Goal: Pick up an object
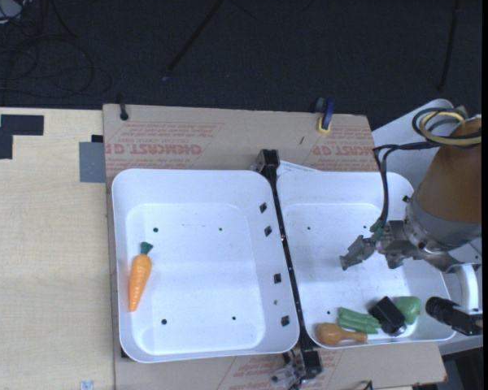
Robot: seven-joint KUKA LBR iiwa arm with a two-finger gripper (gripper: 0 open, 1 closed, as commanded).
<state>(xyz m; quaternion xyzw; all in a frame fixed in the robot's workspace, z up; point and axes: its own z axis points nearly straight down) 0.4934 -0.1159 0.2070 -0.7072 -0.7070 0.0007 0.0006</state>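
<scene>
The two bins (191, 187) looked like smooth white plastic. They sat on matt brown cardboard (228, 136). The carrot (139, 276) seemed plastic too.

An orange toy carrot with a green leafy top (139, 276) lies alone near the left wall of the left white bin, its green end pointing away from the camera. In the right bin, by the near wall, three things cluster — a long green vegetable-shaped toy (358, 320), an orange-brown pear-shaped toy (338, 334) just beside it, and a black block (387, 314) lying against a rounded green piece (408, 307).
</scene>
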